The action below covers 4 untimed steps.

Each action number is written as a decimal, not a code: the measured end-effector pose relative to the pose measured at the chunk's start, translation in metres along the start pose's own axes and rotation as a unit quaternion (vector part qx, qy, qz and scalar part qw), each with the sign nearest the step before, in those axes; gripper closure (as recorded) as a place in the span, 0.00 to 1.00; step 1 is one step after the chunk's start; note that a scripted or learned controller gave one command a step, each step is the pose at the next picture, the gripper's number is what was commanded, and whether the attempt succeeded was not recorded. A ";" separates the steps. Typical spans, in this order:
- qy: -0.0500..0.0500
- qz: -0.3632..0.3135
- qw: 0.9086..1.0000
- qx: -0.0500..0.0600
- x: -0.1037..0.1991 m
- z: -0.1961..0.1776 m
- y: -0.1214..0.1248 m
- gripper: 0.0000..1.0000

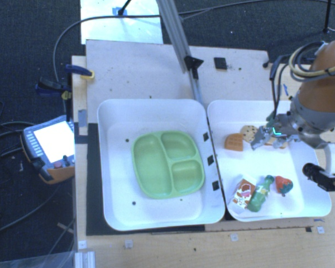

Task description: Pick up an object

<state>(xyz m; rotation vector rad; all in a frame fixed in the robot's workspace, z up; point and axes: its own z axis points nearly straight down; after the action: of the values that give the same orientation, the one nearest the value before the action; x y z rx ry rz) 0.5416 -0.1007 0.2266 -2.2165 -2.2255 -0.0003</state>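
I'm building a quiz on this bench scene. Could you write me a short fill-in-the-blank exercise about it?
1. The green divided tray lies in the ____ bin as the camera sees it.
2. The divided tray has ____ compartments.
3. The green bottle lies between the red-and-white packet and the ____ toy.
4. The gripper hovers beside the ____.

Missing words: left; three; red; cookie

Green divided tray in left bin; perhaps a pendant beside.

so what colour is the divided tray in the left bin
Light green, seen in the camera view: the tray lies in the left bin.
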 end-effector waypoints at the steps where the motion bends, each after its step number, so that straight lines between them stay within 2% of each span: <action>1: 0.000 0.000 1.000 -0.001 0.000 -0.001 0.001 0.00; 3: 0.000 0.001 1.000 0.002 0.003 0.122 0.000 0.00; 4: 0.000 0.002 1.000 -0.002 0.003 0.140 0.002 0.00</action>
<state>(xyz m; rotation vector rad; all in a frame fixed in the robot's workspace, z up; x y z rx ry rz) 0.5431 -0.0977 0.0869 -2.2224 -2.2243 -0.0045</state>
